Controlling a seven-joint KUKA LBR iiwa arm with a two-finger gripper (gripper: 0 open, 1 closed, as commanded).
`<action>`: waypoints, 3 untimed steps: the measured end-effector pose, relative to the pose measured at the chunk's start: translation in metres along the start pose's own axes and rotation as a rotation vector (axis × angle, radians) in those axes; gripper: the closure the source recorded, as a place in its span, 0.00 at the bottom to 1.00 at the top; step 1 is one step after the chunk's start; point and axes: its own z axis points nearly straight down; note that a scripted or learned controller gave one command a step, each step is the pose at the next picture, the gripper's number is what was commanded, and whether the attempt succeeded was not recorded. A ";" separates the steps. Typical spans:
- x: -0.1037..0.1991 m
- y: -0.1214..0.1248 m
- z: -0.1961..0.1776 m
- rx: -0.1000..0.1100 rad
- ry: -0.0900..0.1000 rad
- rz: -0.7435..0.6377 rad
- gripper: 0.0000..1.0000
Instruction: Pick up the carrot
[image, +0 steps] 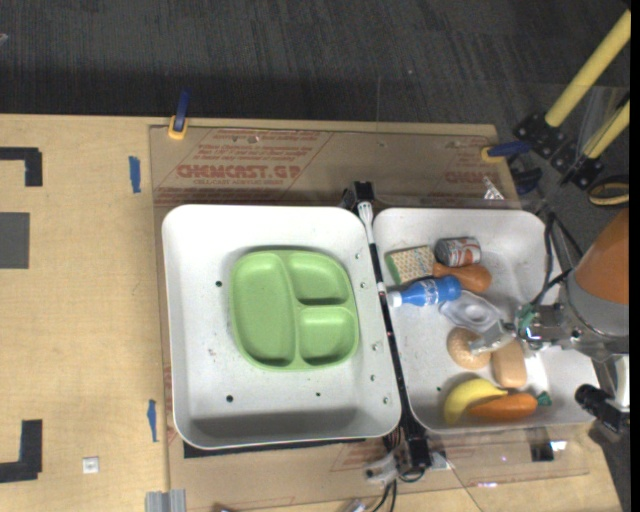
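- Two white bins sat side by side on the table (80, 300): the left bin (190, 330) held a green divided plate (295, 307), the right bin (520, 235) held the clutter.
- The carrot (503, 406) lay flat at the near edge of the right bin, its orange body touching the banana (462, 393) just beside it and its small green stub pointing to the view's right.
- My gripper (527, 330) hung over the right bin, above a tan lump (509, 366) and near a clear plastic piece (474, 314); whether it was open or closed I could not tell.
- It stood apart from the carrot and was not on it, so I judged the pick not yet made.
- What was left, by my reckoning: shift toward the near edge, come down over the carrot, close, and lift it clear of the banana.
- Other things in that bin: a blue bottle (428, 293), a small can (459, 251), a ridged tan block (410, 264), and a round bun (464, 347).
- Red print ran across the cardboard (320, 160) behind the bins, upside down; I could not read it surely.
- The can's label was too small to read.
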 end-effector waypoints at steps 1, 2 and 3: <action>-0.013 -0.008 0.009 0.004 -0.055 -0.299 0.00; -0.017 -0.006 -0.003 -0.008 -0.070 -0.293 1.00; 0.043 0.021 0.010 -0.005 -0.072 -0.339 1.00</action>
